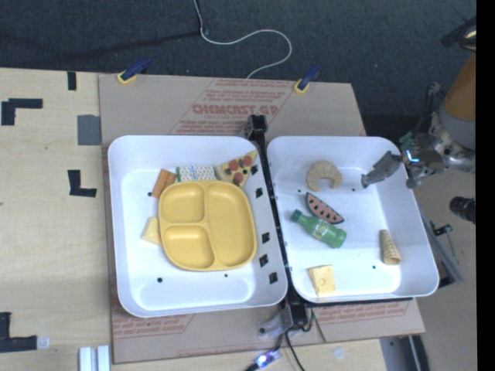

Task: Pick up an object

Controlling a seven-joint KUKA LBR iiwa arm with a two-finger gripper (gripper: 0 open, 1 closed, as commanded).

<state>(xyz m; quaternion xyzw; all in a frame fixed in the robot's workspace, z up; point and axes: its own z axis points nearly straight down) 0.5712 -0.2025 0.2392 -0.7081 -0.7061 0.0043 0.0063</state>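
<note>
Gripper point(387, 168) sits over the upper right corner of the right bin point(352, 144), one grey finger pointing down-left into the bin, second finger hard to separate from the wrist hardware, so whether it's open or closed I can't tell; nothing visible between the fingers. Arm mostly cut off at the frame's right edge, just an orange patch and grey wrist showing. All places relative to the green bottle point(319, 229), lying on its side mid right bin: watermelon slice point(323, 208) just above it, nearly touching; croissant point(324, 175) further up, nearest item to the gripper but apart from it; ice cream cone point(389, 247) to its right by the bin wall; cheese wedge point(322, 278) below it. Left of the bottle, in the left bin point(139, 149), a yellow divided plate point(207, 225) covers parts of several small items: pizza slice point(239, 166), an orange piece point(162, 182), a pale yellow bit at its left edge, too hidden to identify.
</note>
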